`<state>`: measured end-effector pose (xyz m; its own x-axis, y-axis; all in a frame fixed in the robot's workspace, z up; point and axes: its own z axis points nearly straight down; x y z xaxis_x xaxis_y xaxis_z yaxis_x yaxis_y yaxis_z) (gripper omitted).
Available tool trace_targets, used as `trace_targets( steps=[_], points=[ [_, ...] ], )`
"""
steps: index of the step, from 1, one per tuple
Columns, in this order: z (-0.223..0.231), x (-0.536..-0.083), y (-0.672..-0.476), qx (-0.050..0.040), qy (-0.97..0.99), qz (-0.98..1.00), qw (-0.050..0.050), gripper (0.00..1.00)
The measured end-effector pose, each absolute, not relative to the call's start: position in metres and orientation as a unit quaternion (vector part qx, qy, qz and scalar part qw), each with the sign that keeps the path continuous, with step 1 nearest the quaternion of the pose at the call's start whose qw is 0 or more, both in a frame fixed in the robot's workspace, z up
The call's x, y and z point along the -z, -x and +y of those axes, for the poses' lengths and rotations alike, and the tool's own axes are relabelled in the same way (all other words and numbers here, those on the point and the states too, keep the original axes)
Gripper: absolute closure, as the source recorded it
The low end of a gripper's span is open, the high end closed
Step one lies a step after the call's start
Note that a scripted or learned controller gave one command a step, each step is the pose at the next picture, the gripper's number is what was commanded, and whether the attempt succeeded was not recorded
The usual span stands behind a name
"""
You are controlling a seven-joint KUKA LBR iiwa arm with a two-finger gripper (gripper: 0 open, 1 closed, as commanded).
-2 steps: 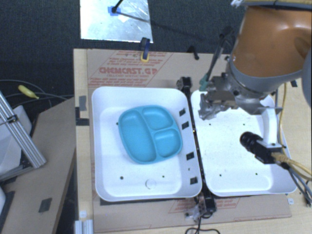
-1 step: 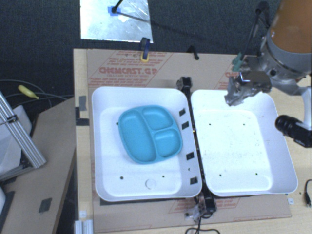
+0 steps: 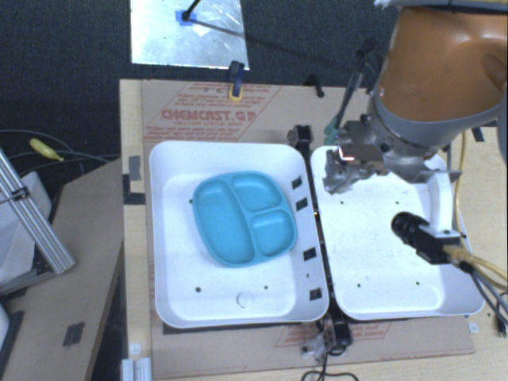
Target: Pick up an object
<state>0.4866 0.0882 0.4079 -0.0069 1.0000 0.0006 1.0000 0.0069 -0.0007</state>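
Note:
A blue divided plate (image 3: 242, 217) lies flat in the middle of the left bin (image 3: 178, 292), with three compartments facing up. My gripper (image 3: 340, 178) hangs low over the far left corner of the right bin (image 3: 397, 292), close to the wall between the two bins. The large orange and grey wrist above it hides much of that bin's far side. I see nothing held under the gripper, and the plate is well apart from it, to its left.
The two bins sit side by side on a cardboard sheet (image 3: 210, 109) with red print. A shiny metal sheet (image 3: 186, 18) lies beyond the bench at the top. A metal frame (image 3: 28, 221) stands at the far left.

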Motion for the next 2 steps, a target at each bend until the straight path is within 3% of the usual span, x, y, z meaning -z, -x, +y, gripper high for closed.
trace_targets(
  steps=[1, 2],
  points=[
    [0.074, -0.461, -0.487, 0.0032, 0.705, -0.709, -0.002, 1.0],
    [0.067, -0.4, -0.487, -0.0012, 0.707, -0.707, 0.001, 1.0]
  ],
)
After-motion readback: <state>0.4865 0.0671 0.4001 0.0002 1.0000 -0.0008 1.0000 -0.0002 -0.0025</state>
